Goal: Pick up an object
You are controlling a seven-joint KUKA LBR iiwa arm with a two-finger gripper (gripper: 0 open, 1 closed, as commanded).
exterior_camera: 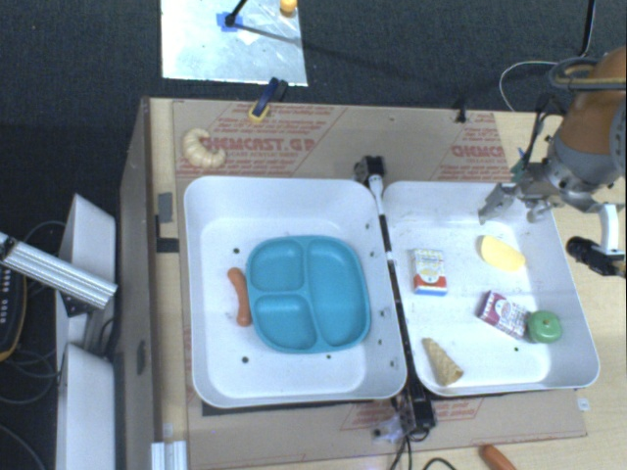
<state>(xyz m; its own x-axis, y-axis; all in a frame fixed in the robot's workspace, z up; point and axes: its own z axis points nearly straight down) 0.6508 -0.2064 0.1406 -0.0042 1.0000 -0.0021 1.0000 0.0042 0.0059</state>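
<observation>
Grey metal fingers of the claw [516, 202] stand spread wide apart over the far right corner of the right bin [588, 346], and nothing is between them. Just below the claw, toward the near side, lies a yellow piece [502, 254], not touching it. Farther down are a small box [429, 271], a purple packet [501, 313] and a green round thing [544, 327].

Dark carpet floor [411, 27], cardboard-topped bench [323, 135]
</observation>
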